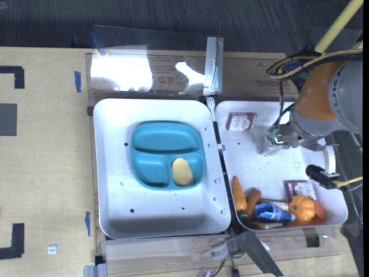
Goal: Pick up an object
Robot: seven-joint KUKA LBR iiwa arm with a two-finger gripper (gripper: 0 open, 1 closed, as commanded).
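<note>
My gripper (272,142) hangs over the bare floor in the upper middle of the right bin (340,212), below the grey arm with its orange band (317,93). A red-and-white packet (241,122) lies just to its left, apart from it. Along the bin's front edge lie an orange carrot (237,194), a brown sausage-like piece (253,199), a blue bottle (271,213), an orange round fruit (304,208) and a dark red packet (299,187). I see nothing held by the gripper.
The left bin (109,172) holds a blue divided tray (166,153) with a yellow lemon-like item (182,171) in its lower right compartment. A clear plastic sheet (150,68) lies behind the bins. Cables (300,62) run at the upper right.
</note>
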